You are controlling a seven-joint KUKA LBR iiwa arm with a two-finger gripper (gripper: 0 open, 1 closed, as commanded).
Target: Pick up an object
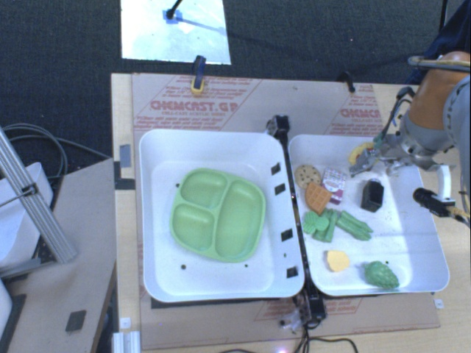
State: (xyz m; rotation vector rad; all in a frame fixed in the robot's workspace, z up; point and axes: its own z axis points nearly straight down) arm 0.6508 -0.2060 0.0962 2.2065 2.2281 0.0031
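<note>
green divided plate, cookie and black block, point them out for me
green divided plate [218, 214], camera view, middle ridge
cookie [306, 174], camera view, top face
black block [372, 195], camera view, top face

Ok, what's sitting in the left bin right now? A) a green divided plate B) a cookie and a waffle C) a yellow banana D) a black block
A: the green divided plate lies alone in the left bin, while the cookie, waffle and black block are in the right bin.

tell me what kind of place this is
Probably a robotics lab bench for grasping trials: two white bins, toy food such as a cookie and a waffle, and a grey robot arm.
</note>
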